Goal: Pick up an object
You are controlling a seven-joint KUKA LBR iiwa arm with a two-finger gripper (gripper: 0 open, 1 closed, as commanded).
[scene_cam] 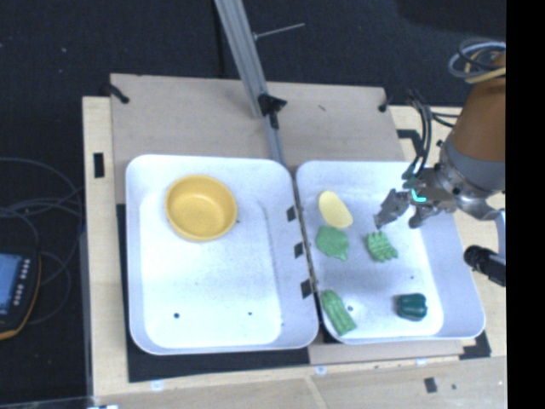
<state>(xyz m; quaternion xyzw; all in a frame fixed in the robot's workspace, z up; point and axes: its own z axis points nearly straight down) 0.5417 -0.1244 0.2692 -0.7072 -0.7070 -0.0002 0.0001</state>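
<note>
My gripper (400, 215) hangs over the right bin (443, 254), fingers spread apart and nothing between them. Just below and left of it lies a small ribbed green piece (381, 247). A yellow lemon-shaped object (335, 210) sits near the bin's left wall, with a green leafy lump (333, 243) under it. A long green ribbed vegetable (338, 311) lies at the bin's front left corner. A dark green pepper-like object (411, 307) rests at the front right. The arm, with its orange band, comes in from the right.
The left bin (213, 313) holds a yellow bowl (201, 207) near its back left. A grey metal pole (247, 49) slants down to the divider between the bins. Cables run beside the arm at the upper right.
</note>
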